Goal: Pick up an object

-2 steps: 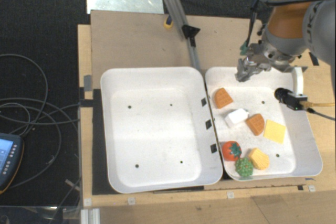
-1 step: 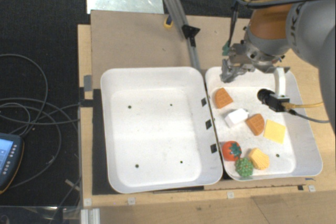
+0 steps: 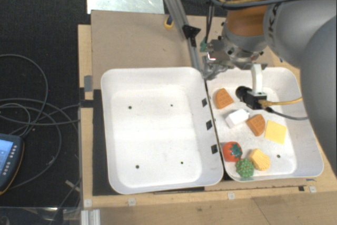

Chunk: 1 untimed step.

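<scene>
The right bin (image 3: 310,166) holds several toy foods. An orange wedge (image 3: 223,98) lies near its far left, with a white block (image 3: 237,117) and a brown-orange piece (image 3: 256,124) just in front of it. A yellow slab (image 3: 276,131) lies to the right. At the front sit a red tomato (image 3: 231,151), a green broccoli (image 3: 244,167) and a yellow-orange chunk (image 3: 259,159). My gripper (image 3: 211,68) hangs over the far left corner of this bin, close to the divider between the bins and behind the orange wedge. Nothing shows in its grasp.
The left bin (image 3: 108,113) stands beside the right one, the two sharing a raised rim (image 3: 210,124) with black clips. A slanted grey pole (image 3: 174,2) runs down to the bins' far edge next to the gripper. Cables lie on the floor at the left.
</scene>
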### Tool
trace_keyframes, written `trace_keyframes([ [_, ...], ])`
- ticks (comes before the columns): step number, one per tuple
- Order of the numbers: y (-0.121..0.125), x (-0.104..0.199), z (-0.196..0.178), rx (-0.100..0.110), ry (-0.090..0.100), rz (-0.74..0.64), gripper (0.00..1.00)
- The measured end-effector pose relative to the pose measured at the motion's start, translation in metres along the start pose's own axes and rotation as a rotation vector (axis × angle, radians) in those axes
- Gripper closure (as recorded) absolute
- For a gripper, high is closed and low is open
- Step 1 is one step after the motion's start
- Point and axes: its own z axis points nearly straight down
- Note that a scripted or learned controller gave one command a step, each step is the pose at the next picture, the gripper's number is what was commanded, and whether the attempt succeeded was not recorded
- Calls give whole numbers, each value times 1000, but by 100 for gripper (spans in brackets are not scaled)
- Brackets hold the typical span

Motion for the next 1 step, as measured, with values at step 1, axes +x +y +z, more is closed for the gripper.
trace_keyframes([
  [1, -3, 56, -1, 1, 0, 1, 100],
])
